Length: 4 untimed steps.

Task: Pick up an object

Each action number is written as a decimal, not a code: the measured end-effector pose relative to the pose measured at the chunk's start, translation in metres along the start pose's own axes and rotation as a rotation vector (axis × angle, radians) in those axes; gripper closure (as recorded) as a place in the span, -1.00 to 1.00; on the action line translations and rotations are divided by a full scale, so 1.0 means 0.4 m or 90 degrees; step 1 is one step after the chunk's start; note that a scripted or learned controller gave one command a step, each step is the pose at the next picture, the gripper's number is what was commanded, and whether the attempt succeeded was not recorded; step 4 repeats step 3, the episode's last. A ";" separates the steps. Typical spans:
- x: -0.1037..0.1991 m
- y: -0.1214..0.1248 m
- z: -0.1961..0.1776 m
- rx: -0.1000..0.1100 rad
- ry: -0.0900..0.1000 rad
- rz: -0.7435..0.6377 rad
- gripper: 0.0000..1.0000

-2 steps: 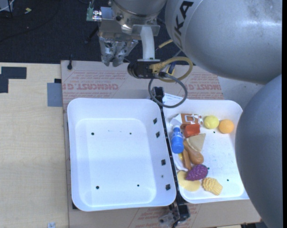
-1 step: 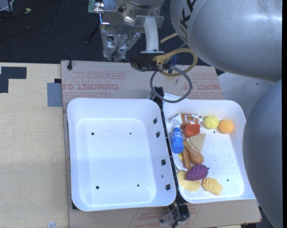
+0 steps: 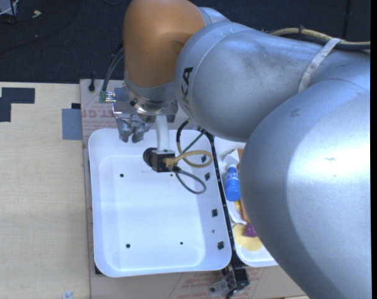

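The grey arm (image 3: 288, 136) fills the near right, its bulk covering most of the right bin (image 3: 257, 257). In the strip of that bin left visible lie the objects: a yellow piece (image 3: 246, 237) nearest, a bit of purple (image 3: 250, 230) touching it, and a blue bottle (image 3: 232, 184) with a white cap, lying lengthwise beside the bin's left wall. Their full shapes are hidden under the arm. The left bin (image 3: 151, 229) sits just beside it on the worktop (image 3: 32, 192). Farther back, looped cables (image 3: 191, 167) hang over the left bin's rear right corner. The orange band (image 3: 157, 36) rises above the wrist, and the claw (image 3: 131, 131) hangs over the left bin's back rim, well apart from the objects. I cannot tell whether it is open or closed.
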<state>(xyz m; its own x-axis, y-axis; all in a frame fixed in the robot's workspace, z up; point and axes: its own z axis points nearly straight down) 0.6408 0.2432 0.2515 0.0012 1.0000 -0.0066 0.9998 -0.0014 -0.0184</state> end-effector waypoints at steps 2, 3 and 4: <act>0.001 0.006 -0.054 -0.009 0.004 -0.001 1.00; 0.001 -0.230 0.201 0.001 0.001 0.000 1.00; 0.001 -0.230 0.201 0.001 0.001 0.000 1.00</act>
